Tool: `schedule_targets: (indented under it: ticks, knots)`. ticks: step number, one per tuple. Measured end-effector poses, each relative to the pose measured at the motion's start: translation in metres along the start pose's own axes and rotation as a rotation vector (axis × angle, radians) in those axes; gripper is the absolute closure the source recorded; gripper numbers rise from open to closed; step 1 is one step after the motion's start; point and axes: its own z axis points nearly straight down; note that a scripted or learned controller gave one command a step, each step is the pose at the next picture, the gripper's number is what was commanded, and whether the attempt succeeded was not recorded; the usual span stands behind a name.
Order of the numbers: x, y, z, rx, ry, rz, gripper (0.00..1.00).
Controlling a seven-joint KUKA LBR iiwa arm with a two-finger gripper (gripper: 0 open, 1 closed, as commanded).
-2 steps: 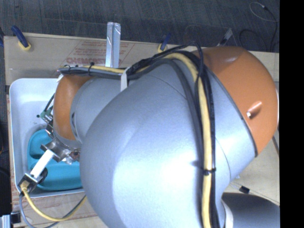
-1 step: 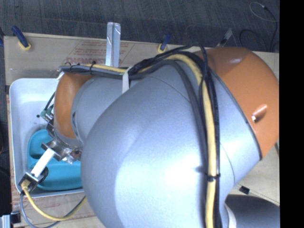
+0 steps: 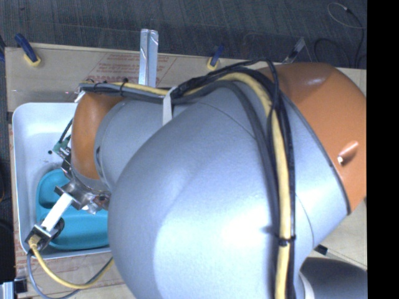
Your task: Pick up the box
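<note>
1. Jaws. The jaws sit at the end of the wrist, low in the left bin, where metal fittings meet the blue surface below. The arm's own bulk covers them, so it cannot be told whether they stand wide, narrow, or closed on anything. Do not treat the box as held.

2. Task object. The box is taken to be the blue item lying in the near part of the left bin, against its front wall. Part of it lies under the wrist; its left end and front edge are exposed. It appears to rest on the bin floor.

3. Wrist. The orange band points down and leftward into the bin, placing the tool directly over the box. This pose fits a descent or a grasp attempt from above.

4. Attachments. A white bar projects from the tool across the box toward the bin's near corner. A yellow cable runs from its tip over the bin's edge onto the desk.

5. Arm. The grey arm crosses from the right, reaching across to the left bin.

6. Assessment. The pick is not confirmed.
</note>
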Motion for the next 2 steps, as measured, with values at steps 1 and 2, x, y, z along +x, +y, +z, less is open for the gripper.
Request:
schedule_targets:
  ticks: [1,2]
  knots:
    - [-0.0001,-0.0011,-0.0085,0.002,-0.003,-0.006,1.0]
    - [0.0,-0.0021,-0.017,0.004,-0.006,-0.012,1.0]
